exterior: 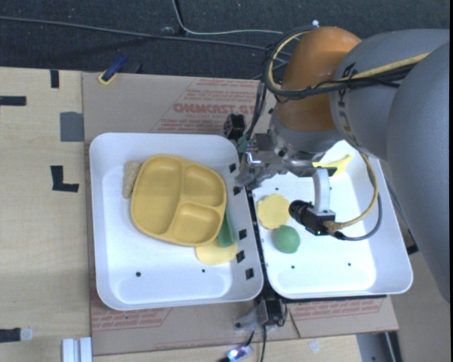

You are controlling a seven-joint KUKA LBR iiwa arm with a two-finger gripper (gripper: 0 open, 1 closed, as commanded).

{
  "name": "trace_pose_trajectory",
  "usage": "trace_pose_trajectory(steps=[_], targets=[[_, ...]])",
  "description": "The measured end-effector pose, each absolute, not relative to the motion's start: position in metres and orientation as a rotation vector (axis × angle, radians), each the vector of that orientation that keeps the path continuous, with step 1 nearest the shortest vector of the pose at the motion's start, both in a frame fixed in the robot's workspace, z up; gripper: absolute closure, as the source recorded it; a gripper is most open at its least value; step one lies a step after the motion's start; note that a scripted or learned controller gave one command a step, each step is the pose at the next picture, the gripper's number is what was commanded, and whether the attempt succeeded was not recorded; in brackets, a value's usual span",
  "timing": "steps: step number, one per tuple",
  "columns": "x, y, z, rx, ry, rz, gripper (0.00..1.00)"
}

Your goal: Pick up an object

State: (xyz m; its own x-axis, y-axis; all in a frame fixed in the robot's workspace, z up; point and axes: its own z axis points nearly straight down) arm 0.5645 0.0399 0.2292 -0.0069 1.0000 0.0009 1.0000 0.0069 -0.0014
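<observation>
Camera view, sectioned tray (glossy yellow)

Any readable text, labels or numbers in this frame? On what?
"CHEMCAST": large red print on the cardboard sheet; the letters after it are too blurred to read.
Smaller red lines above and below that word: too blurred to read.
Red print along the cardboard's near edge: too small to read.

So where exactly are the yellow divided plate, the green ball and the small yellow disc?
yellow divided plate (179, 200): camera view, its middle, where the compartments meet.
green ball (286, 239): camera view, centre of its rounded top.
yellow disc (272, 211): camera view, centre of its flat face.
</observation>
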Motion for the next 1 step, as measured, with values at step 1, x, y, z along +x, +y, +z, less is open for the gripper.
trace_pose_trajectory(steps=[1], targets=[[0.5591,0.0837,0.2274,-2.213,-2.227,0.002,1.00]])
